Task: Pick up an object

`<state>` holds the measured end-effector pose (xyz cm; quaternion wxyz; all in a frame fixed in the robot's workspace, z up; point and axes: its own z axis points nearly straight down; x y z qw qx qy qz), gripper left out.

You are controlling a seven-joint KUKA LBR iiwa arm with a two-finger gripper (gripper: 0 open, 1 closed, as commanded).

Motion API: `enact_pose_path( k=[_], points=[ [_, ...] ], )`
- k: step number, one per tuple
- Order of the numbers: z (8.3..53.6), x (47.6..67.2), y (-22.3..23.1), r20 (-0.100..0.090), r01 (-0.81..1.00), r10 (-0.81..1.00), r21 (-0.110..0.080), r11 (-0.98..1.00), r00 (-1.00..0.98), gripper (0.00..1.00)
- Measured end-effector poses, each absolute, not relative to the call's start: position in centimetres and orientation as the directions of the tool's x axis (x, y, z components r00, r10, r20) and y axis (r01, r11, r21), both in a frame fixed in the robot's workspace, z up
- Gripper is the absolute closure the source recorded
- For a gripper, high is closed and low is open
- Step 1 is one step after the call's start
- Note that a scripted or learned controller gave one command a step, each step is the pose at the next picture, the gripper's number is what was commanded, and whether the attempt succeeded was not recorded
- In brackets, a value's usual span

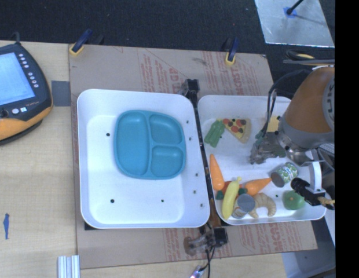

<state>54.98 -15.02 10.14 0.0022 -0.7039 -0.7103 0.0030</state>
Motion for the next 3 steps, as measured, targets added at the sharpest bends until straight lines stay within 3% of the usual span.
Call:
enact_pose_path(
  k=[1,2,3],
  points=[
    [10.1,55.0,-15.0,-0.002,1.000,1.000,-0.007,0.009,-0.009,0.00],
    [9.4,63.6,-18.3,0.000,1.000,1.000,0.000,0.004,-0.004,0.00],
    [10.5,63.6,-18.2,0.002,1.000,1.000,0.000,0.008,-0.008,1.00]
  ],
)
